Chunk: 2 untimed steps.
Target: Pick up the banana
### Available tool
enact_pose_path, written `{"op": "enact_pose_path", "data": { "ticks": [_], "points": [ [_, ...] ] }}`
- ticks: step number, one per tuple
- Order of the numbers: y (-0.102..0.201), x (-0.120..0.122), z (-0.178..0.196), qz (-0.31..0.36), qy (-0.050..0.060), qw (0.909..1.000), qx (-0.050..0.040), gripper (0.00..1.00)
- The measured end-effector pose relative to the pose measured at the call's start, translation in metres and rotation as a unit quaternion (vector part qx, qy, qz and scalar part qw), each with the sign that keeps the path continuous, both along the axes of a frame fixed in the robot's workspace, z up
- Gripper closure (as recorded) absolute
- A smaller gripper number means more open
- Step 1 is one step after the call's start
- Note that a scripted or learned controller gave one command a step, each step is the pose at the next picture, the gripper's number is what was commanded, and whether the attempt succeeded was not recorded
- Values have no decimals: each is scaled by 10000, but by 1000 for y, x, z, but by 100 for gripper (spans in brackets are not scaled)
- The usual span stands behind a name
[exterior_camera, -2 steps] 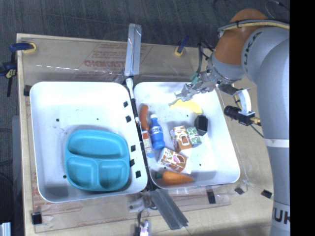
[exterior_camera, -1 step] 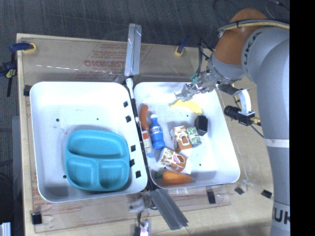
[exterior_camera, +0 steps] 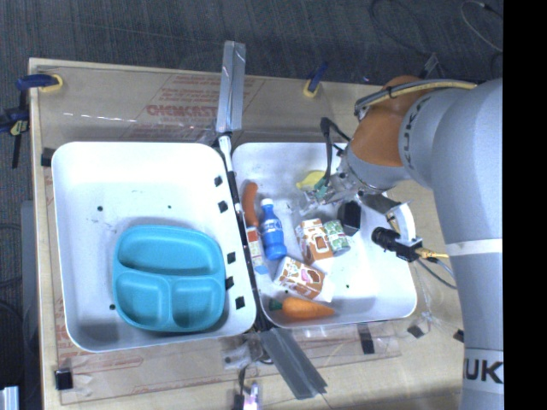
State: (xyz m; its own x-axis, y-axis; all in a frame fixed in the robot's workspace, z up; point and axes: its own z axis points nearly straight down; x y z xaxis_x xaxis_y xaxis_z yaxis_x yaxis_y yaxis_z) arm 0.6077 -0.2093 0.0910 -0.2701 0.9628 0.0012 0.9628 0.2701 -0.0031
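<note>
The banana (exterior_camera: 311, 179) shows as a yellow-green piece at the back of the right bin (exterior_camera: 376, 293), partly hidden by my wrist. My gripper (exterior_camera: 318, 196) reaches down into that bin from the right, right beside and just in front of the banana. Its tips sit among clutter and blur together. I see no object lifted between them.
The right bin also holds a blue bottle (exterior_camera: 272, 230), a red-orange sausage shape (exterior_camera: 249, 202), two printed snack cartons (exterior_camera: 322, 237) (exterior_camera: 302, 278) and a carrot (exterior_camera: 301, 309) at the front. A blue divided tray (exterior_camera: 171, 277) lies in the left bin (exterior_camera: 85, 169).
</note>
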Motion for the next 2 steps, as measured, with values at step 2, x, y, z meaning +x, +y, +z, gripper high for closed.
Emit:
{"op": "enact_pose_path", "data": {
  "ticks": [2],
  "points": [
    [1, 34, 1, 678, -10, 9977, -2, 0]
  ]
}}
